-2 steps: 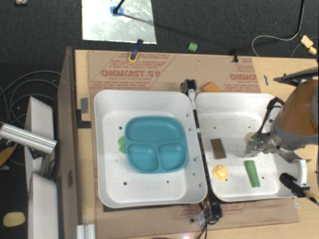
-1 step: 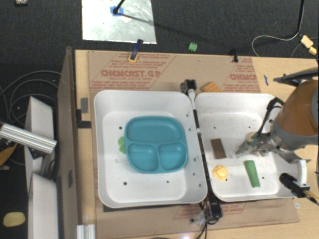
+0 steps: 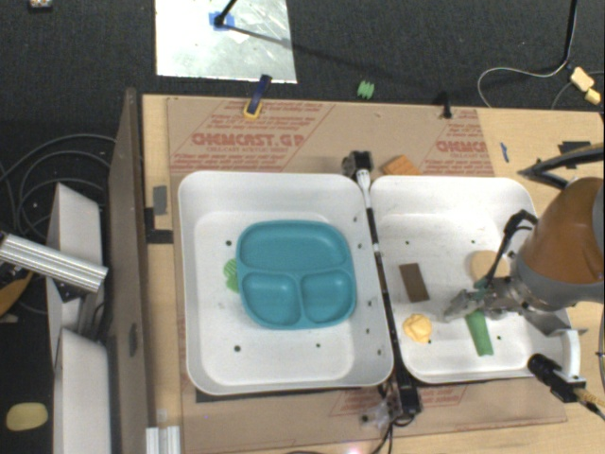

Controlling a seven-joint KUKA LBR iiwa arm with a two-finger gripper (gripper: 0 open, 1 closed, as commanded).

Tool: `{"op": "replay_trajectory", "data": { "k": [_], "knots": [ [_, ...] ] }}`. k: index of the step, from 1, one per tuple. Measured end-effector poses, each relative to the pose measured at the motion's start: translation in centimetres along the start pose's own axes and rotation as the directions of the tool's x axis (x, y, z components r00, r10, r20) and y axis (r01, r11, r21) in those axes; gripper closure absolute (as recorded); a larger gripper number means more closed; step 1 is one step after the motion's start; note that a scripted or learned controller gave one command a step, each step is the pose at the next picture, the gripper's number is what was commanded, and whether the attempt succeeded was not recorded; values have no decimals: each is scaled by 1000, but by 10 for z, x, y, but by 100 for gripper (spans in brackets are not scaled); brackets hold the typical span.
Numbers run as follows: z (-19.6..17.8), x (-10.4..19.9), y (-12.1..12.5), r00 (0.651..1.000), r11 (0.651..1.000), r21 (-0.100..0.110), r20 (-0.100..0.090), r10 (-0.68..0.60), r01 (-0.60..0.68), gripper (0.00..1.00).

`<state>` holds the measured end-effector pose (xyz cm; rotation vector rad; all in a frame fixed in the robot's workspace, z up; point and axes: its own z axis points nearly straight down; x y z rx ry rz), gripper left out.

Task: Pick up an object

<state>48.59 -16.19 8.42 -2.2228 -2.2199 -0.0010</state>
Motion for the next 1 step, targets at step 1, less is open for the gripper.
{"op": "replay_trajectory", "data": {
  "k": [1],
  "knots": [
    [-12, 1, 3, 1000, 1000, -5, 0, -3, 3, 100]
  ]
}}
